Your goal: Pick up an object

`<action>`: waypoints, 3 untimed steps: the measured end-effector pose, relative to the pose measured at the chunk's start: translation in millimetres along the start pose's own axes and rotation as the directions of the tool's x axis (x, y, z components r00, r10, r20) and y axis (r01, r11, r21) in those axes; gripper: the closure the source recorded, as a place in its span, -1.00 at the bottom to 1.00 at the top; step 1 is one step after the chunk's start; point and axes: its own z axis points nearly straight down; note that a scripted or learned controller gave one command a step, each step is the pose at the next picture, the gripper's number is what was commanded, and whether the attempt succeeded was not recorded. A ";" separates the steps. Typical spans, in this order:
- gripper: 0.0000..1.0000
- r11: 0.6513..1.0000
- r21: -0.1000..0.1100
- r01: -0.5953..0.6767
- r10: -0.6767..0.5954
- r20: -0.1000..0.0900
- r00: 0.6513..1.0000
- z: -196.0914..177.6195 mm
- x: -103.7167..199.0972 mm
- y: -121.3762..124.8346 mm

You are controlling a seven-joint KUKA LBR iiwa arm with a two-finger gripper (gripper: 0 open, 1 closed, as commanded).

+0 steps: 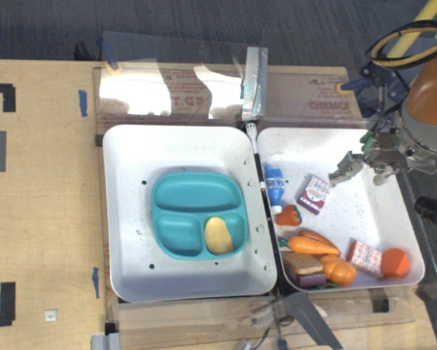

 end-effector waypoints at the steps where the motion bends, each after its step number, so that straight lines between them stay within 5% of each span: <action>1: -1.00 1.000 0.012 0.012 -0.012 -0.002 1.000 139.4 -24.9 32.9; 2: -1.00 0.998 -0.008 0.069 -0.069 0.002 0.998 179.1 -19.1 72.2; 3: -1.00 0.997 -0.004 0.081 -0.081 0.003 0.997 179.2 -54.8 28.7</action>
